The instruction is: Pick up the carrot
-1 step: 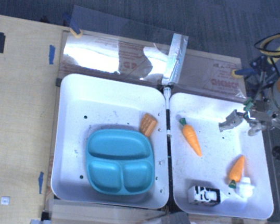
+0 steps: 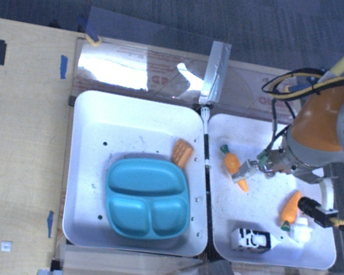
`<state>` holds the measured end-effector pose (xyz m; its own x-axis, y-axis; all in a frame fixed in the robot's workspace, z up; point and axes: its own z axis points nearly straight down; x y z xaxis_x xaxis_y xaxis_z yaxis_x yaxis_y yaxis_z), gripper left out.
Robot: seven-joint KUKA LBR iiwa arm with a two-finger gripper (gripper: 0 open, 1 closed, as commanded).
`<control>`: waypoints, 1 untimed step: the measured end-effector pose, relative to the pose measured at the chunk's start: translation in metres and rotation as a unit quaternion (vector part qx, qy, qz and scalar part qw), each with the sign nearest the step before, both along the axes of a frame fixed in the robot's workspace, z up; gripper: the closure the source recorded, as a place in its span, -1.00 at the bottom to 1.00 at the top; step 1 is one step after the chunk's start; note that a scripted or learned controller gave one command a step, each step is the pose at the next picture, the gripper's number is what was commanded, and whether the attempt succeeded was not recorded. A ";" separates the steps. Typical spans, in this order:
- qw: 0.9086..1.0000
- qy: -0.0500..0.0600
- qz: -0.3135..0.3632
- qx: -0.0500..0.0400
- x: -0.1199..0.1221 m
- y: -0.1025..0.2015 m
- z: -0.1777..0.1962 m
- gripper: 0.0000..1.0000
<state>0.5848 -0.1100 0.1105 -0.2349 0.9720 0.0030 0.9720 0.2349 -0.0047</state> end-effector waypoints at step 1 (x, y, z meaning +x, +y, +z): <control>0.985 -0.005 0.173 -0.001 0.019 -0.001 -0.024 -1.00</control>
